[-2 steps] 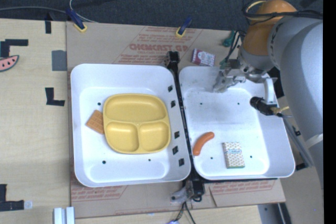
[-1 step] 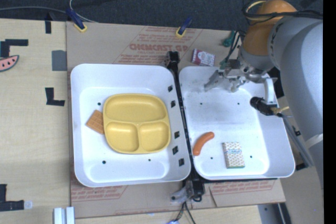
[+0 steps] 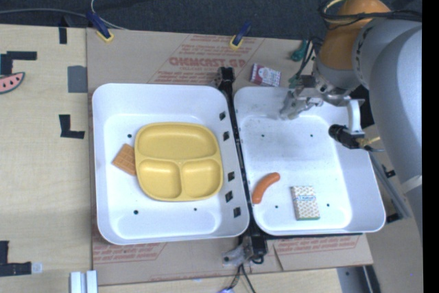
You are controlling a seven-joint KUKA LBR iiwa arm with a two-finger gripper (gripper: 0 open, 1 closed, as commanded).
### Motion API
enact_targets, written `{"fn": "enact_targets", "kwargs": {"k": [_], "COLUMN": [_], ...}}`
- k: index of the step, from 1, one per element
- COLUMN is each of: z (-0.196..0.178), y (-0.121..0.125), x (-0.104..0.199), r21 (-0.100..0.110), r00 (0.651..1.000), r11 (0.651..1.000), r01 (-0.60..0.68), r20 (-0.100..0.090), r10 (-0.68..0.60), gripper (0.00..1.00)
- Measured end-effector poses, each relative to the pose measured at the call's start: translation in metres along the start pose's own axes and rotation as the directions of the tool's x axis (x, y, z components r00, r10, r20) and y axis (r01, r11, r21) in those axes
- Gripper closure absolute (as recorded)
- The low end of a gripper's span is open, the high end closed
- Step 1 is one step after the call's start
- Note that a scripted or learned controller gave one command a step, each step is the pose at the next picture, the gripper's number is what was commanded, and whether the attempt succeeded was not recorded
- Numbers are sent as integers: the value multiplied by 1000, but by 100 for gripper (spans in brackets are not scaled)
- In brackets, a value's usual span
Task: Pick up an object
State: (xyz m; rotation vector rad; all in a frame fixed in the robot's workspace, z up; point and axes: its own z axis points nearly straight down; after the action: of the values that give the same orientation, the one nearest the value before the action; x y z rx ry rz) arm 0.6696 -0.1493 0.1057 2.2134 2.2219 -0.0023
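The gripper [image 3: 293, 106] is seen at the right bin's [image 3: 357, 216] back edge; its closure cannot be told. The sausage [image 3: 265, 186], near the front, is judged light, smooth, best taken mid-length.

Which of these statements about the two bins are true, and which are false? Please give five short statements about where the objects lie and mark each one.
1. The yellow divided tray lies in the left bin. True.
2. The orange sausage lies in the left bin. False: it lies in the right bin.
3. The small box lies to the right of the sausage. True.
4. The gripper is above the left bin. False: it is at the right bin's far edge.
5. The tray has three compartments. True.
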Motion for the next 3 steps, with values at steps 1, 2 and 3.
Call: {"fn": "enact_targets", "kwargs": {"k": [1, 2, 3], "z": [0, -9, -9], "y": [0, 0, 0], "x": [0, 0, 0], "r21": [0, 0, 0], "r00": [1000, 1000, 1000], "r11": [1000, 1000, 1000], "r01": [0, 1, 1], "r20": [1, 1, 1], "r10": [0, -1, -1], "gripper": [0, 100, 0]}}
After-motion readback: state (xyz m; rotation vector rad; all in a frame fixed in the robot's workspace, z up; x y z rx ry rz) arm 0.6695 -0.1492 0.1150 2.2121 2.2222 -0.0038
